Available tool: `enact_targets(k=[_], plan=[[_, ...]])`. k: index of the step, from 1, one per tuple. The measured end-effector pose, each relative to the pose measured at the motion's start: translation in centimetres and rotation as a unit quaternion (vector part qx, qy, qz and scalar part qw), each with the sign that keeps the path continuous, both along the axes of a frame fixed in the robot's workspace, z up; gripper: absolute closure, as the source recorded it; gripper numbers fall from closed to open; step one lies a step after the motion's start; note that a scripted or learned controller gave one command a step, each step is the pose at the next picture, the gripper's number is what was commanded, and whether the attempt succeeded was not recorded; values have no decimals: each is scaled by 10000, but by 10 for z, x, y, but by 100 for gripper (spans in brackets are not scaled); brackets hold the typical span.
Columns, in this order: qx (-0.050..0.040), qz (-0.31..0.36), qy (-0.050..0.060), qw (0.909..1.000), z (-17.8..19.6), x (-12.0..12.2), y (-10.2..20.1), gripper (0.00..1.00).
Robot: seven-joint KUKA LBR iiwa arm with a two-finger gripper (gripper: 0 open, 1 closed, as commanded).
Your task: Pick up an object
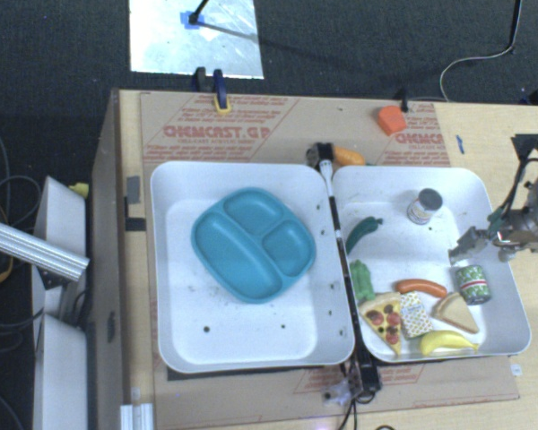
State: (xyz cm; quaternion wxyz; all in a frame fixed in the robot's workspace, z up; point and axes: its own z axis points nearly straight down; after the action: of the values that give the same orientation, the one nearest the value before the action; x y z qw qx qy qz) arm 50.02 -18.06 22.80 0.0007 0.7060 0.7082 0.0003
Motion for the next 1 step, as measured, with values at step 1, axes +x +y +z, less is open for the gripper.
enact_targets(k=[1], plan=[[7, 4, 9, 10000, -65, 43, 48, 0]])
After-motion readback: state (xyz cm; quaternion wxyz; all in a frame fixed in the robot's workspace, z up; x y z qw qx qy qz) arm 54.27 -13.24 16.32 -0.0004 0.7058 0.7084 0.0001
